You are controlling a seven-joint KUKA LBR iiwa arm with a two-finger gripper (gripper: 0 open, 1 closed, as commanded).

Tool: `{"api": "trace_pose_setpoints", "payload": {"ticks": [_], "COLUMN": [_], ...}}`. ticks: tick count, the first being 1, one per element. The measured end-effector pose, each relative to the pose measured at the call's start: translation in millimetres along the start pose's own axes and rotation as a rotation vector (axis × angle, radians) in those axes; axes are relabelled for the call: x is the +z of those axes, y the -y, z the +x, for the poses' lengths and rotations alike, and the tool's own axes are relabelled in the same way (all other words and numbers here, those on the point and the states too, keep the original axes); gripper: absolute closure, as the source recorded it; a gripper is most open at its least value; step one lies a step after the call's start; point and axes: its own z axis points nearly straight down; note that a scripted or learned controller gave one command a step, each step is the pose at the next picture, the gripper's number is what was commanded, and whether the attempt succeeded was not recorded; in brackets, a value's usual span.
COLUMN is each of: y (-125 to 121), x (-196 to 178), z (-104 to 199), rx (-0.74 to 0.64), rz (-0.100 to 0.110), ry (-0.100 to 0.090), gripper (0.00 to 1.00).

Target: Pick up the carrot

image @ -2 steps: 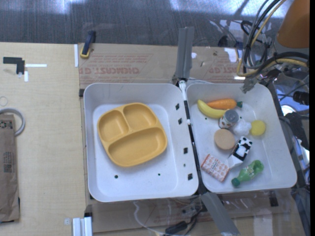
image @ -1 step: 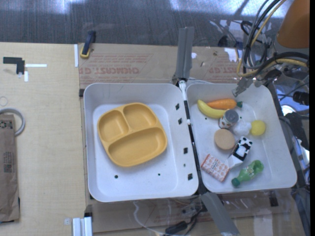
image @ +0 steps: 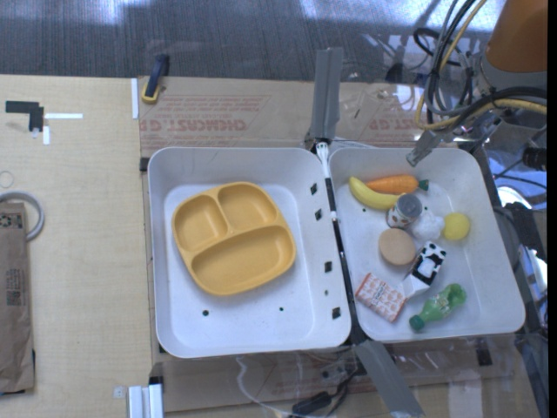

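Carrot [image: 393,183] lying at right bin's [image: 500,225] far edge, touching banana [image: 371,195]. End effector [image: 424,149] hovering over far rim; can't tell its grip state.

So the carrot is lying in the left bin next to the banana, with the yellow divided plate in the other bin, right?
Not quite: the carrot lies in the right bin, touching the banana near its far edge. The yellow divided plate is in the other bin, the left one. The camera view shows this.
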Motion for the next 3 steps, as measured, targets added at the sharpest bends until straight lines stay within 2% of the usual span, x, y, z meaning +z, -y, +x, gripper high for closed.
{"api": "trace_pose_setpoints", "payload": {"ticks": [1,2,3], "y": [10,2,1], "x": [-46,43,100], "z": [32,35,46], "rx": [-0.053,-0.052,-0.299], "rz": [0.0,0.001,0.0], "ry": [-0.001,-0.002,-0.003], "gripper": [0.0,0.0,0.0]}}
